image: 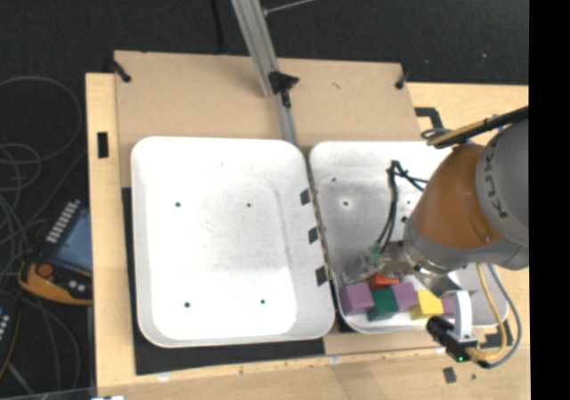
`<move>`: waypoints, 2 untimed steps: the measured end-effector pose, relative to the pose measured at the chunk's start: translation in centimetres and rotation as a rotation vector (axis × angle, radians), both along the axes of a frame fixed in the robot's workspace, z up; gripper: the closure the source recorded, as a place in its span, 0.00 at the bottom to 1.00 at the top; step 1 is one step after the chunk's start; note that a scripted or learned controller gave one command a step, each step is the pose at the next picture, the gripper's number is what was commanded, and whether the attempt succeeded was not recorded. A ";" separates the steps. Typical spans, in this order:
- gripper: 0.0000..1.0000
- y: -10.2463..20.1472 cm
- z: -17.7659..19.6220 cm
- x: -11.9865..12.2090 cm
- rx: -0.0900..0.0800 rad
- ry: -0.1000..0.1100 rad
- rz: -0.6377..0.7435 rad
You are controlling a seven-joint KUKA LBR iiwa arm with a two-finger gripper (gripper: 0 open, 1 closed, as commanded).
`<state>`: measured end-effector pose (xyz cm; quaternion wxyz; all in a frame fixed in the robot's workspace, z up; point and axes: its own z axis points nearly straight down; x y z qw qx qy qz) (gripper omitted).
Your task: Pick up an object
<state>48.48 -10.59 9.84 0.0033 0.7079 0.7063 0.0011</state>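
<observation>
Camera view: tan bench [356, 86], 2 white bins [214, 238], black floor [89, 6].

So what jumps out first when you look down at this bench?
The big grey arm with its orange band reaches in from the right, bent low over the right bin. Beneath it, in that bin's near corner, sits a bright cluster of small blocks: purple, green, yellow and a bit of red. The left bin is plain white beside it.
</observation>
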 end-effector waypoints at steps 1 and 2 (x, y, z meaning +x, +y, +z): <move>1.00 -0.2 1.1 0.3 -0.001 -0.007 -0.005; 1.00 6.2 10.3 5.7 0.004 -0.004 0.012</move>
